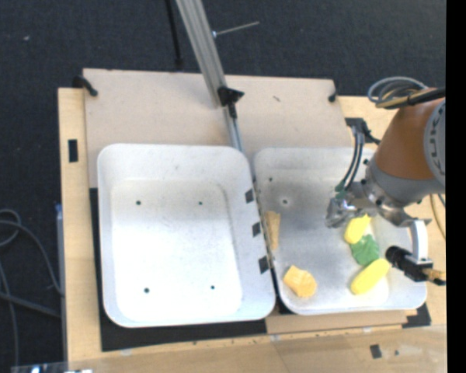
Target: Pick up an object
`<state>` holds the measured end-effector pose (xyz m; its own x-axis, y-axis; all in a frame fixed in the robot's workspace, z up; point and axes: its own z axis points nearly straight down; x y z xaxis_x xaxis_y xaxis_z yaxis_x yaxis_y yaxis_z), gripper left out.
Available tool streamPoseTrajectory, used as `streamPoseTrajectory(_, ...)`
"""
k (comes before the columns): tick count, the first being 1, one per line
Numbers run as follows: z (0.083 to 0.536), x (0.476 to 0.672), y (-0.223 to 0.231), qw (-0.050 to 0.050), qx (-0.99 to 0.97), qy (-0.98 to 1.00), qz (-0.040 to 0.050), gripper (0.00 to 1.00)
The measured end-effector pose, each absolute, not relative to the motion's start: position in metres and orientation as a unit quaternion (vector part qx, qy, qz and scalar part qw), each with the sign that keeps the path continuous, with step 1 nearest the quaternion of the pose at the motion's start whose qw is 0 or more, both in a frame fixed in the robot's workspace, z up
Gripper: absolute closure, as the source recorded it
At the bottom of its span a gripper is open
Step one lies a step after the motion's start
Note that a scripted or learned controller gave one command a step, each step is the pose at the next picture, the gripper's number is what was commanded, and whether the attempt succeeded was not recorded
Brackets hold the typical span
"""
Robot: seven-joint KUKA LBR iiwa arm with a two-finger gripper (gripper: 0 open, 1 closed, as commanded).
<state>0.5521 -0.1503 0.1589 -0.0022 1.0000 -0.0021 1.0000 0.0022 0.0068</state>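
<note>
Right bin point(295, 177), toys point(360, 243) near rim

Two shallow white bins sit side by side on the surface point(179, 107). The left bin point(179, 231) holds nothing visible. In the right bin point(303, 185) lie an orange-yellow lump point(300, 281), a tan piece point(272, 228) against the left wall, and two yellow pieces point(358, 228) point(370, 277) with a green one point(366, 250) between. The tool point(340, 212) hangs just beside the upper yellow piece
</note>
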Motion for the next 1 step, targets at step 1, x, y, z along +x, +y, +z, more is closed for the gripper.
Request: streamPoseTrajectory(1,0.2234,0.5567,-0.1493,0.004,0.706,0.708,0.0025,1.00)
